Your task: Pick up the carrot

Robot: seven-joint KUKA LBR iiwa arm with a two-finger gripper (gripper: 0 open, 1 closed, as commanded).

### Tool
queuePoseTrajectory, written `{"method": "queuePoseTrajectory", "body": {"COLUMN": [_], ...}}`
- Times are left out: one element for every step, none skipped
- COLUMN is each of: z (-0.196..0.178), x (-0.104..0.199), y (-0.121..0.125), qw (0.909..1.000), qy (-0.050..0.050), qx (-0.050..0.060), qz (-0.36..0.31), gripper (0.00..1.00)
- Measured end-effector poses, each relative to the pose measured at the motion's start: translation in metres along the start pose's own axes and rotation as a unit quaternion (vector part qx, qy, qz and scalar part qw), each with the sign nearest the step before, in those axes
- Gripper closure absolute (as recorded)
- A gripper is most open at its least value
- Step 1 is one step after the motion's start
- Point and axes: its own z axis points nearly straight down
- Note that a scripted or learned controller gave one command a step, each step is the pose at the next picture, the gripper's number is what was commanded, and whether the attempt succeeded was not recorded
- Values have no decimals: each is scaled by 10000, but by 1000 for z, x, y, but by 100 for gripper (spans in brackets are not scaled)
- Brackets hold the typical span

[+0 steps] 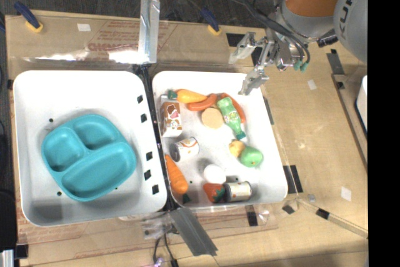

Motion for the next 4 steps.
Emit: {"method": "queuePoseTrajectory", "body": {"z": [156,183,183,183], "x": [23,73,5,0], "y": [-24,-24,0,26], "qw": [9831,9829,9822,9518], "qy": [29,-4,146,17], "qx": [-28,-9,-37,-16], "qz": [-1829,-1841,-1874,-3068], "gripper": [0,0,0,0]}}
